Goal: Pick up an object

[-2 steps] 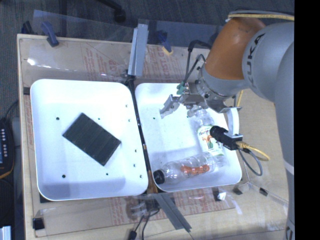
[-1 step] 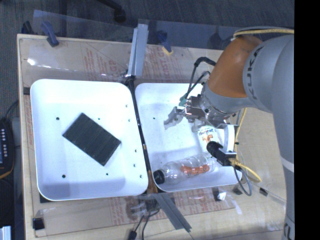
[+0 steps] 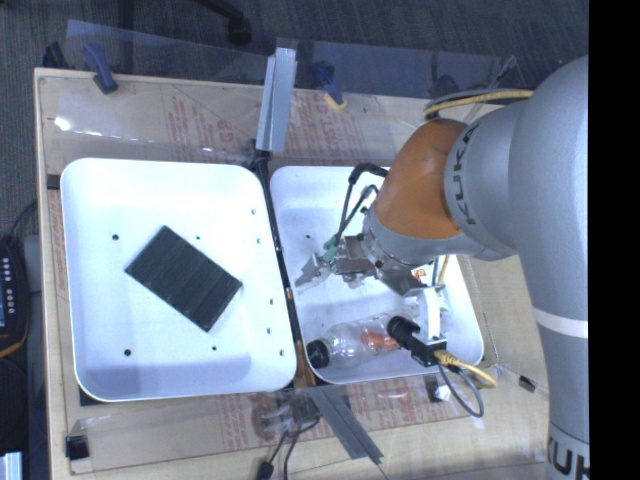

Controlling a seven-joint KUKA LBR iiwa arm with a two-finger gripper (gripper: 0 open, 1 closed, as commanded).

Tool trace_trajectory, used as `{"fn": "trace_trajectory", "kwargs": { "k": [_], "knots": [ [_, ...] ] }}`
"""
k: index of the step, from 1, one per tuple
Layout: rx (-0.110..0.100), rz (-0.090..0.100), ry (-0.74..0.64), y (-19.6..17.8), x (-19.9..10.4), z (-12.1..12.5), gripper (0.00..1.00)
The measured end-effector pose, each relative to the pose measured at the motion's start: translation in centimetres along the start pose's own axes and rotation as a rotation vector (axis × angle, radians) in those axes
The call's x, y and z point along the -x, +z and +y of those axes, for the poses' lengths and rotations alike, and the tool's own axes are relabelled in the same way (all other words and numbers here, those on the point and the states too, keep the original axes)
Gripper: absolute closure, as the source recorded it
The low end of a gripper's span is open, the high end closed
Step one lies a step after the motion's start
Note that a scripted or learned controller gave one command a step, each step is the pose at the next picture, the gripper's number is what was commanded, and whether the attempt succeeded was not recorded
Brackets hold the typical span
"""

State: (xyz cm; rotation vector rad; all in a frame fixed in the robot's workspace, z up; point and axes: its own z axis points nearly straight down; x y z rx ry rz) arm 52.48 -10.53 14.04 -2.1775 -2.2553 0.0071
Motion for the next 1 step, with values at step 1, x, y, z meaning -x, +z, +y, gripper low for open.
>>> {"fn": "trace_trajectory", "kwargs": {
  "k": [1],
  "knots": [
    [0.005,-0.001,0.074,0.13,6.83,0.14,0.00]
  ]
}}
